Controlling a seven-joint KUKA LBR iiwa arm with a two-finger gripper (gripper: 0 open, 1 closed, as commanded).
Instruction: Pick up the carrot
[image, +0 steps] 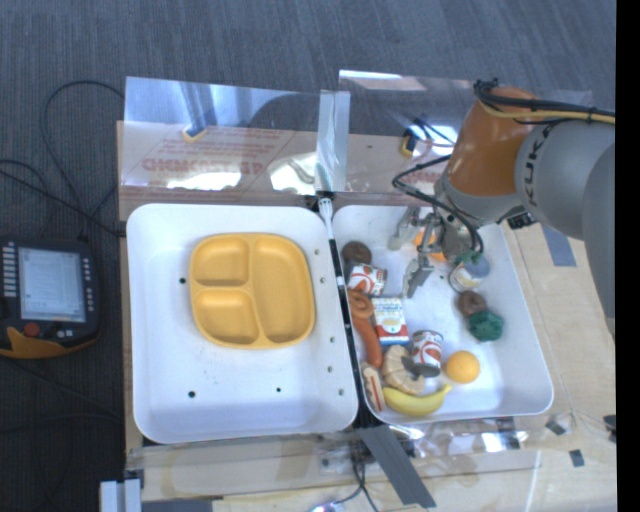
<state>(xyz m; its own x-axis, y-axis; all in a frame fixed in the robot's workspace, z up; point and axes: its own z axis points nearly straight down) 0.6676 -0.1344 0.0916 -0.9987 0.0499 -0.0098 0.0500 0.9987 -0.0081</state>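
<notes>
The carrot (368, 336) is a slim orange stick lying lengthwise along the left wall of the right bin (520, 330). It is wedged between that wall and a small carton (391, 318). My gripper (420, 255) hangs over the back half of the right bin, up and to the right of the carrot and well apart from it. It is open, with nothing between its fingers. The carrot's lower end runs in beside a round bagel-like piece (402, 372).
Around the carrot lie a red-and-white can (365, 280), a brown lump (356, 252), another can (428, 350), an orange (462, 367), a banana (415, 402) and a green piece (487, 324). The left bin (160, 380) holds a yellow divided plate (250, 290).
</notes>
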